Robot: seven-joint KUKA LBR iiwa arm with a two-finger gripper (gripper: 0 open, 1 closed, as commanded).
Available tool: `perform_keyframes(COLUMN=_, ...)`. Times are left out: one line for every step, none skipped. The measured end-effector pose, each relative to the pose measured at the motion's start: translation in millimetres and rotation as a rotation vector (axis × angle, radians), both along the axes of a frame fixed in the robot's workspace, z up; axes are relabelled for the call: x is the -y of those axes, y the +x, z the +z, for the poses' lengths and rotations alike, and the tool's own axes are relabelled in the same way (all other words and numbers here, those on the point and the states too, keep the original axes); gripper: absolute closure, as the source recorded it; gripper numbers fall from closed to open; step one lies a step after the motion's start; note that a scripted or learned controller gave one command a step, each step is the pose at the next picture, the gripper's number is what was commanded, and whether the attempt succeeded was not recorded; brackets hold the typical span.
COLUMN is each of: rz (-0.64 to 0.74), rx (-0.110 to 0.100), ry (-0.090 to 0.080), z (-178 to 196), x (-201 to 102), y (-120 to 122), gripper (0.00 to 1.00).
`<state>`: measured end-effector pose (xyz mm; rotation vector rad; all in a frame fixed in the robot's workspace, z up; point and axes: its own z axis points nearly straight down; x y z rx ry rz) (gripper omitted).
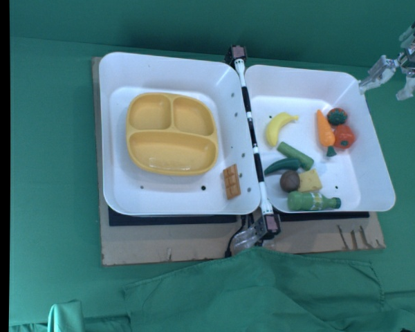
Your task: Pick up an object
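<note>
My gripper (pixel 392 81) hangs open at the far right, above and just outside the right bin's (pixel 373 178) upper right corner, with nothing between its fingers. Inside that bin lie a yellow banana (pixel 279 127), an orange carrot (pixel 324 130), a red tomato (pixel 344 137), a small red-and-green piece (pixel 337 116), two green cucumbers (pixel 294 155) (pixel 282 165), a brown round piece (pixel 289 180), a yellow block (pixel 309 180) and a green bottle (pixel 312 200). The nearest things to the gripper are the carrot and the tomato, down and to its left.
The left bin (pixel 117 185) holds a yellow divided plate (pixel 171 133) and a small brown waffle-like bar (pixel 231 181). A black-and-white divider (pixel 252 133) runs between the bins. Both stand on a cardboard sheet (pixel 173 244). Green cloth (pixel 263 289) bunches at the front.
</note>
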<state>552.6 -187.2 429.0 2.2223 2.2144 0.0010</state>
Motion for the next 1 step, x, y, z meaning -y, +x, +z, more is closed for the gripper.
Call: perform_keyframes(rz=-0.003, rx=0.007, ry=-0.003, z=13.7, x=1.1, y=0.3, gripper=1.0)
